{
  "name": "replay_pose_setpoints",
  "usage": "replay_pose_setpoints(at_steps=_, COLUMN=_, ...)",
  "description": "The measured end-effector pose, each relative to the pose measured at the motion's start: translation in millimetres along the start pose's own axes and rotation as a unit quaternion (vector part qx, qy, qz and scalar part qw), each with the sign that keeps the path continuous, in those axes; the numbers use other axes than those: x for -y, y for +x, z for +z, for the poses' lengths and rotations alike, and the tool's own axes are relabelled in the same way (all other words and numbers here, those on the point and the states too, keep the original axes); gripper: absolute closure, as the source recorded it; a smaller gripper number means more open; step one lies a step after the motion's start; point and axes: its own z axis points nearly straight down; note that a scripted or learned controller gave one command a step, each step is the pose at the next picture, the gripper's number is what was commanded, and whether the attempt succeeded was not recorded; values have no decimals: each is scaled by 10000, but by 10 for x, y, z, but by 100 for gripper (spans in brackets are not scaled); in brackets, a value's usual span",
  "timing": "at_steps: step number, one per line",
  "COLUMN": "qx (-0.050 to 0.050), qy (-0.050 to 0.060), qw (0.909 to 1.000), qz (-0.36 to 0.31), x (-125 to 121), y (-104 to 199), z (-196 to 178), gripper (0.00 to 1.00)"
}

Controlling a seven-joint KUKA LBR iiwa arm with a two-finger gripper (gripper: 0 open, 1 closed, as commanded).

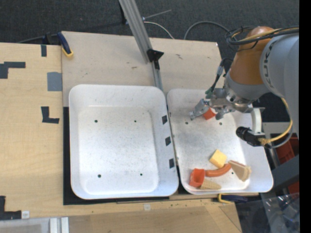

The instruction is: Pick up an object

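Note:
My gripper (209, 111) hangs over the upper part of the right bin (194, 140), reaching in from the right. A small red-orange piece (209, 114) sits between its grey fingers (197, 112), and the fingers are shut on it. Near the bin's front edge lie a yellow block (218, 158), a curved orange piece (219, 171), a red cup-like piece (197, 177), a tan wedge (240, 170) and a tan cone (210, 184).
The left bin (116, 93) stands beside the right one, their rims touching. A slanted metal pole (138, 28) comes down to the bins' back edge. A blue and yellow clamp (65, 44) sits at the bench's back left. Cables run behind the arm.

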Motion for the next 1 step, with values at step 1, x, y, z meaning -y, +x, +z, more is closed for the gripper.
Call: replay_pose_setpoints(at_steps=1, qx=2, qy=-3, qw=10000, qz=2, x=-10, y=-56, z=626, gripper=0)
